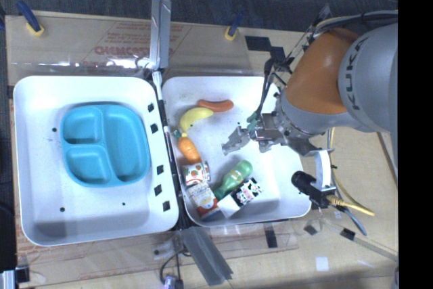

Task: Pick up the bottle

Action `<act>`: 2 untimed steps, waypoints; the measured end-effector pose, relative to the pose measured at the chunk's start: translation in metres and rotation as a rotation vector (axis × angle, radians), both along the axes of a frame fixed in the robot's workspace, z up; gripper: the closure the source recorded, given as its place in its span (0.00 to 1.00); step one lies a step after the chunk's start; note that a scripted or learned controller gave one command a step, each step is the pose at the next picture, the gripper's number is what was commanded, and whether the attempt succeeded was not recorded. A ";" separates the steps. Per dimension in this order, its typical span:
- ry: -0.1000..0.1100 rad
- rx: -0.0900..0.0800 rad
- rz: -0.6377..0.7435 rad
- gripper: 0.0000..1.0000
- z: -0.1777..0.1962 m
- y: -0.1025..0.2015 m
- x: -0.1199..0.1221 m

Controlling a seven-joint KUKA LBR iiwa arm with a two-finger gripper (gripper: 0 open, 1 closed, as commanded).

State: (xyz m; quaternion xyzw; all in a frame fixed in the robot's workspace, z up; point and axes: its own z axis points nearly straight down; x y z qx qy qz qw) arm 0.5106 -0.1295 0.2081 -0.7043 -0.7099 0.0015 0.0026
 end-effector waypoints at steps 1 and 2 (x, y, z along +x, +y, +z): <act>-0.023 -0.012 -0.068 0.00 -0.086 -0.001 -0.012; -0.032 -0.001 -0.188 0.00 -0.103 -0.029 -0.020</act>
